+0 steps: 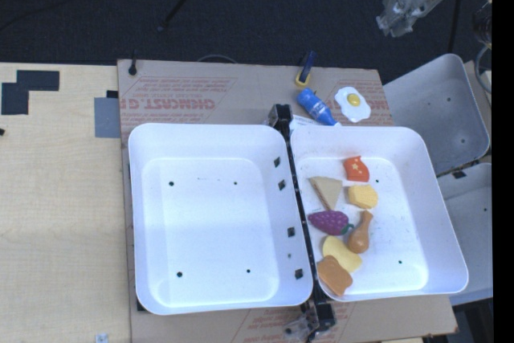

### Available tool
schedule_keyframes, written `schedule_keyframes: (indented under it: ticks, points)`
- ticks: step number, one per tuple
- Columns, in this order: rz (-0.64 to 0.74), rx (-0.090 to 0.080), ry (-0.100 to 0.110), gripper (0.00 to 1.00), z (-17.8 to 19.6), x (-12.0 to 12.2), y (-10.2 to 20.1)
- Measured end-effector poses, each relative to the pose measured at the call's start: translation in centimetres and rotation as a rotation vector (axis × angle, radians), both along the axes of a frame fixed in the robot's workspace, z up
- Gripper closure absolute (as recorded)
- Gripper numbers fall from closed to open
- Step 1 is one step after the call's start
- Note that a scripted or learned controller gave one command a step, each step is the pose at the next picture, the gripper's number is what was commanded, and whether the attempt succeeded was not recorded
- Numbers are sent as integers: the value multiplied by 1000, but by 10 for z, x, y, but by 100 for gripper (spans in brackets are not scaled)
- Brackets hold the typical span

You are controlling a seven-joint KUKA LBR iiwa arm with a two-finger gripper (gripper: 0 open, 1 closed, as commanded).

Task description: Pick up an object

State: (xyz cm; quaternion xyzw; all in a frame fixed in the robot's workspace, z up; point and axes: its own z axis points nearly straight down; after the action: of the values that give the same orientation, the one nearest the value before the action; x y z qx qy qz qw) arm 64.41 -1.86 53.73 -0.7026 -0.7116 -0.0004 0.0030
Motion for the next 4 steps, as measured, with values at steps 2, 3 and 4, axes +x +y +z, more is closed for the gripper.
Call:
schedule_keyframes:
  ticks: [2,3,4]
  points:
    - [-12,-5,-20,100,11,0,-26]
    - [-15,-4,11,100,-268,-36,-48]
    - [-14,-5,-2,100,-315,-17,-97]
